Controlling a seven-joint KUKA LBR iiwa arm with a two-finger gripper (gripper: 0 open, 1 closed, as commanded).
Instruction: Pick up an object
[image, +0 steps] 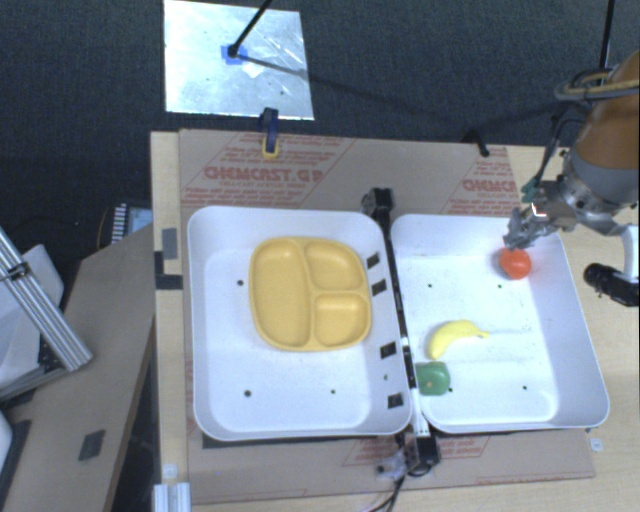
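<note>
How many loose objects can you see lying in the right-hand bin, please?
3: an orange ball near the far edge under the hand, a banana mid-bin, a green block beside the divider.

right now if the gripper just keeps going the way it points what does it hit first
Most likely the orange-red ball: the gripper points down and sits just above it in the right bin. Depth is hard to judge from this slanted view.
</note>
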